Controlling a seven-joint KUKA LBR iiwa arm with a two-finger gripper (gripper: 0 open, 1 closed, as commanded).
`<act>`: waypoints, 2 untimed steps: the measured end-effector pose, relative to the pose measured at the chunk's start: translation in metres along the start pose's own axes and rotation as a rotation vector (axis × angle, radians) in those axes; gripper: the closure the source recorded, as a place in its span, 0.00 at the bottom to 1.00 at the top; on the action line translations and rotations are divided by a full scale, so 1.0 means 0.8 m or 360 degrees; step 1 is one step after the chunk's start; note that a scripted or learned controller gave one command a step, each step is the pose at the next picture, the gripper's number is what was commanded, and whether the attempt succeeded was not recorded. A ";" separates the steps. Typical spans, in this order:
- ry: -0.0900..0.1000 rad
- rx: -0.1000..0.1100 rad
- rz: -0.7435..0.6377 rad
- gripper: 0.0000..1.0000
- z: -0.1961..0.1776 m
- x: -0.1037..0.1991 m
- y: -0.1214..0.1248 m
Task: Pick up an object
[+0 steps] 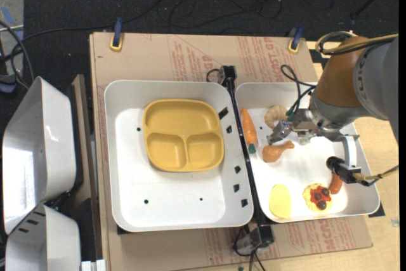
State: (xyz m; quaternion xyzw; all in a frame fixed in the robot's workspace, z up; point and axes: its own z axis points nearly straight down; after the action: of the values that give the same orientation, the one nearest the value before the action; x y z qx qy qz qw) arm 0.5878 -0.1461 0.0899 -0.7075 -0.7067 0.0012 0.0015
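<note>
Tool (281, 131) poised just above the drumstick (277, 150) in the right bin (365, 206), finger state impossible to tell; probably light, hard, slippery plastic, best gripped across the narrow shank.

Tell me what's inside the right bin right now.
In the right bin: a carrot, a pale lumpy piece, a chicken drumstick, a yellow oval, a small pizza and a sausage. The gripper and arm cover the far right corner.
</note>
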 end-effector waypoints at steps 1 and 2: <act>-0.0002 -0.0008 0.0000 1.00 -0.016 0.000 0.001; -0.0003 -0.0016 -0.0005 1.00 -0.091 -0.005 0.012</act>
State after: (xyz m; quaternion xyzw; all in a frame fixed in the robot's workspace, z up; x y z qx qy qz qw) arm 0.5973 -0.1502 0.1627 -0.7064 -0.7078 -0.0016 -0.0028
